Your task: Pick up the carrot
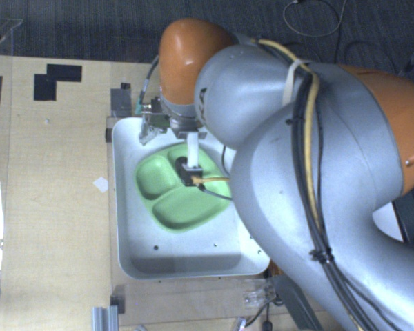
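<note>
A green plate (176, 195) with three compartments lies in the far half of the white bin (127, 205). My gripper (154, 129) hangs over the bin's far left corner, just beyond the plate's far edge, below the orange wrist band (183, 61). The grey arm (297, 185) hides the plate's right side and everything to the right of it.
Bare white bin floor (172, 254) lies in front of the plate. The wooden bench (48, 198) stretches to the left, with black markings (55, 80) near its back edge and a small white scrap (100, 183) beside the bin.
</note>
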`<state>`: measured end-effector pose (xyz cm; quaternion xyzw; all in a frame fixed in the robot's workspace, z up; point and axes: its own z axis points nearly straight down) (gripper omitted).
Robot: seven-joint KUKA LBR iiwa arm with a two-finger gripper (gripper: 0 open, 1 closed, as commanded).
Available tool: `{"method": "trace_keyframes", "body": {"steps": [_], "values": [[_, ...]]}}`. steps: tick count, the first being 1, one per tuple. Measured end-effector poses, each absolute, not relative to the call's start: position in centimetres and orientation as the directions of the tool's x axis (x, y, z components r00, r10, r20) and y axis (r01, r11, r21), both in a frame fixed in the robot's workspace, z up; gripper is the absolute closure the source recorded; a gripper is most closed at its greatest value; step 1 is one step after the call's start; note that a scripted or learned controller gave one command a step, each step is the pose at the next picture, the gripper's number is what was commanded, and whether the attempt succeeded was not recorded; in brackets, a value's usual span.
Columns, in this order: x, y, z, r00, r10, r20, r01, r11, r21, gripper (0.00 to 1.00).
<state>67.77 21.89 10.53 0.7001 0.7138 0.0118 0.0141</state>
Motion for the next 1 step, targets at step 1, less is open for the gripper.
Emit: {"method": "trace_keyframes", "body": {"steps": [1], "values": [[67.13,23.83,10.2,0.439,0.898,0.012,0.898,-0.439,0.0,0.0]]}}
